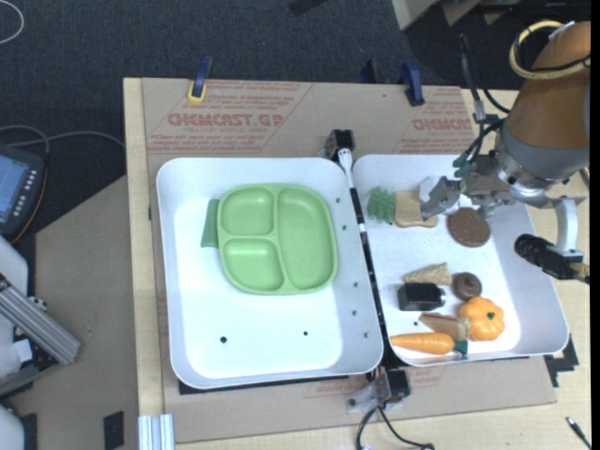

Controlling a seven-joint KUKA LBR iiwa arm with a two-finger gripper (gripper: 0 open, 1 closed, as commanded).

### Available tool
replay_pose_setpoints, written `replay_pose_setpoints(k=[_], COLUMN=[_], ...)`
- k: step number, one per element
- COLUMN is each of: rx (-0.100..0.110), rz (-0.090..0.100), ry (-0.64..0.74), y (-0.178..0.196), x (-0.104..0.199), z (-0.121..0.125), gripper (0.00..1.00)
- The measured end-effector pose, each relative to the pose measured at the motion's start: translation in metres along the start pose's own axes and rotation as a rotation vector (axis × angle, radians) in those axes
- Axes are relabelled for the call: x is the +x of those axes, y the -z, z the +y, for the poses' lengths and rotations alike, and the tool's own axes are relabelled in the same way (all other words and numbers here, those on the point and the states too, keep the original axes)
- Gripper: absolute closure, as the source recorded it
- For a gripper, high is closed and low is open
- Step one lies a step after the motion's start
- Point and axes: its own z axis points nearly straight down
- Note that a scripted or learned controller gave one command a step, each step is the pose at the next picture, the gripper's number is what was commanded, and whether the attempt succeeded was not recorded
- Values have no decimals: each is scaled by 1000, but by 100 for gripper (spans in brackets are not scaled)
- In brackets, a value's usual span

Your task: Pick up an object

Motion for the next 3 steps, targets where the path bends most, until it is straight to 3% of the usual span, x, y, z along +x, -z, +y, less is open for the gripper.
replay_pose_setpoints(k=[1,3], rx=[7,5], rz=[2,1], ry=[0,0], y=[-60,-130], x=[5,7], z=[6,6], gripper=[0,0])
